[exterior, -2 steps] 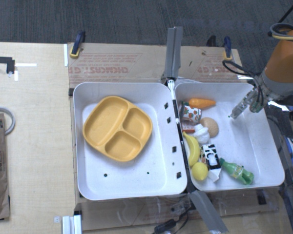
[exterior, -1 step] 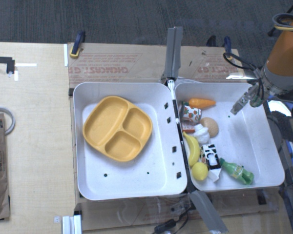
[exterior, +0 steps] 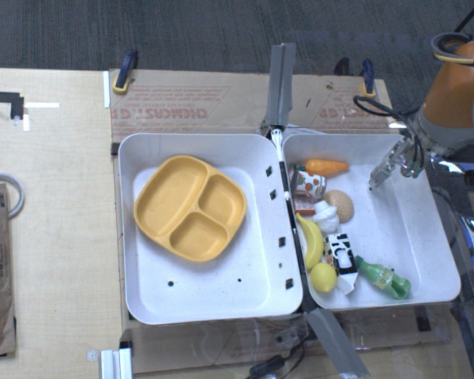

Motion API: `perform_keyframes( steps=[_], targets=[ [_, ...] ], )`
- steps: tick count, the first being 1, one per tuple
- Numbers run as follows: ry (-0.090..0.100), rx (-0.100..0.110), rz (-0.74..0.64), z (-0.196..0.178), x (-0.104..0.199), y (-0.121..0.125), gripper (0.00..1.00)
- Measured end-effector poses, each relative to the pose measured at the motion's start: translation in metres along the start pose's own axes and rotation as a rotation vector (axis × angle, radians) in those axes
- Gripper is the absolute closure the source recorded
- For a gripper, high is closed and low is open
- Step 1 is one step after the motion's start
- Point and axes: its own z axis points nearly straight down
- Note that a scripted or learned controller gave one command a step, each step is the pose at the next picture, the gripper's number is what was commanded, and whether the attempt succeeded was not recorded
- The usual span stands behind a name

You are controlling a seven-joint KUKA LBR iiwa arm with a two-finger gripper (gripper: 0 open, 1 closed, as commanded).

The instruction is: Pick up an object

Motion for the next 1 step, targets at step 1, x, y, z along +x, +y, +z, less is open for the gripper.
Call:
perform_keyframes(
  steps=[1],
  targets=[
    [0.0, -0.001, -0.202, -0.0057, 0.0009, -0.0022, 1.0]
  ],
)
